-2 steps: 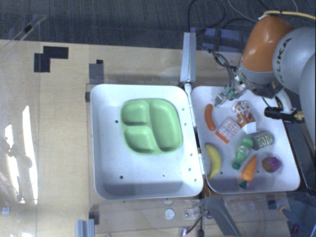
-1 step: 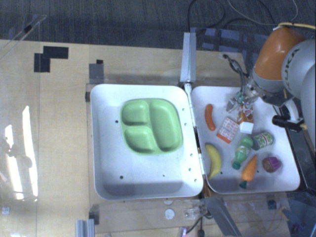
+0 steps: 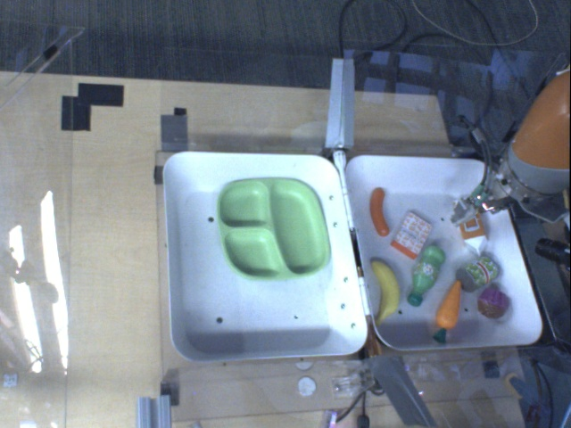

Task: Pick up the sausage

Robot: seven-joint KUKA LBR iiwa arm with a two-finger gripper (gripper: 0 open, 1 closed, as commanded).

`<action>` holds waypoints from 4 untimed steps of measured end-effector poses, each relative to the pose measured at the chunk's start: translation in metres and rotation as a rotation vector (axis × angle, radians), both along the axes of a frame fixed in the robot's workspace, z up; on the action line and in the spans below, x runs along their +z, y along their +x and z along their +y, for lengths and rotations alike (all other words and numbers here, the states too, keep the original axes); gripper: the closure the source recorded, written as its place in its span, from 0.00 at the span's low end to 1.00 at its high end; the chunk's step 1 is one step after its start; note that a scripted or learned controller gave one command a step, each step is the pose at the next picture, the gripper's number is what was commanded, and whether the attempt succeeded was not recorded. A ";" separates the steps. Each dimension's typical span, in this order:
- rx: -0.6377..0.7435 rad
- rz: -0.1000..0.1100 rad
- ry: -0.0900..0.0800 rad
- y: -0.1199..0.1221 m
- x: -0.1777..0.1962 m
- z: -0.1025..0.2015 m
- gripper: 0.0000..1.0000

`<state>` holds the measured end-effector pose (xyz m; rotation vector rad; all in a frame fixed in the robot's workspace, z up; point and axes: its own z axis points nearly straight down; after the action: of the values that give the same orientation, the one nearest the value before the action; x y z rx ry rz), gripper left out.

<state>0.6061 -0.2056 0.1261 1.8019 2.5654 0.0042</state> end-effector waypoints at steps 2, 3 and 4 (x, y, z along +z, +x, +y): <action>0.075 -0.009 -0.004 -0.114 0.081 0.000 1.00; 0.078 -0.017 -0.006 -0.111 0.092 0.001 1.00; 0.080 -0.026 -0.009 -0.108 0.104 0.001 1.00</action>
<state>0.4977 -0.2045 0.2296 1.6835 2.6130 0.0167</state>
